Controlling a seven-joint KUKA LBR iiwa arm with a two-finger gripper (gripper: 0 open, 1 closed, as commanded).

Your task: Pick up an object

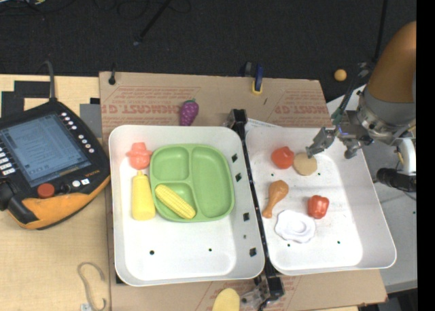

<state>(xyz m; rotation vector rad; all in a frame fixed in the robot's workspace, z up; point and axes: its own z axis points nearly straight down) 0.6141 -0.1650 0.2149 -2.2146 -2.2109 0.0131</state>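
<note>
My gripper (336, 147) hangs over the far right part of the right bin (360, 235), open, with nothing between its fingers. Its left finger (318, 144) is just above and to the right of a tan round disc (306, 166). A red tomato (282, 157) lies beside the disc on its left. Nearer the front are a brown drumstick (274, 197), a small red pepper (318, 206) and a white fried egg (295, 227).
The left bin (177, 255) holds a green divided plate (204, 180) with a corn cob (175, 202), a yellow bottle (142, 196) and a pink toy (138, 155). Purple grapes (189, 111) lie behind the bins, a yellow fruit (226, 299) in front. A control pendant (44, 160) sits far left.
</note>
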